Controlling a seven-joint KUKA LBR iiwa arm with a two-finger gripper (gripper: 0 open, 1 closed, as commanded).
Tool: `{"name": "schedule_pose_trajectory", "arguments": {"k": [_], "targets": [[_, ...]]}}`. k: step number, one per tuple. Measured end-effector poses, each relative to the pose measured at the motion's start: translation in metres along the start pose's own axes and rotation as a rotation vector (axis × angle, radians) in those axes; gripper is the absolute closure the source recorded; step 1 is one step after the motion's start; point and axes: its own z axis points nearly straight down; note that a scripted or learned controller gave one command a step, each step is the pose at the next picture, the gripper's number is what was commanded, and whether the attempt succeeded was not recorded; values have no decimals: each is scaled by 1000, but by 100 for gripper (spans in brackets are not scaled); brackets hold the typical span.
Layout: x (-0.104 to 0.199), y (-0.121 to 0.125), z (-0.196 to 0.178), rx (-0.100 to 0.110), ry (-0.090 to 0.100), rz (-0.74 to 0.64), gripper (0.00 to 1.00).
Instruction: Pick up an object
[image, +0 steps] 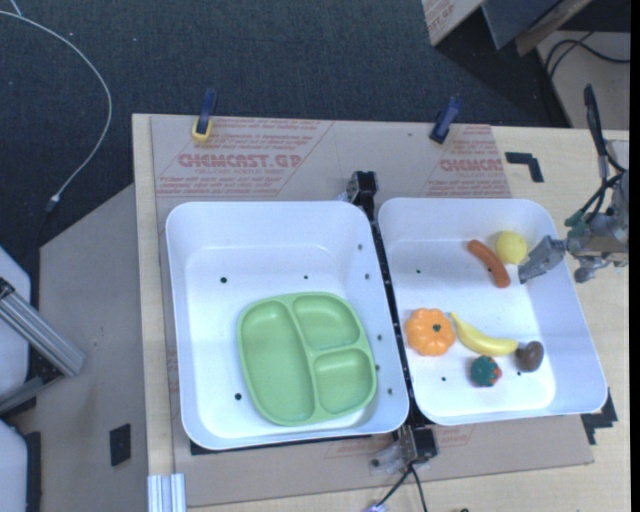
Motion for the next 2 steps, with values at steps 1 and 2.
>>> {"name": "schedule_pose_trajectory", "arguments": {"k": [1, 2], "targets": [[1, 3, -7, -13, -3, -4, 0], [4, -2, 36, -10, -2, -4, 0]]}}
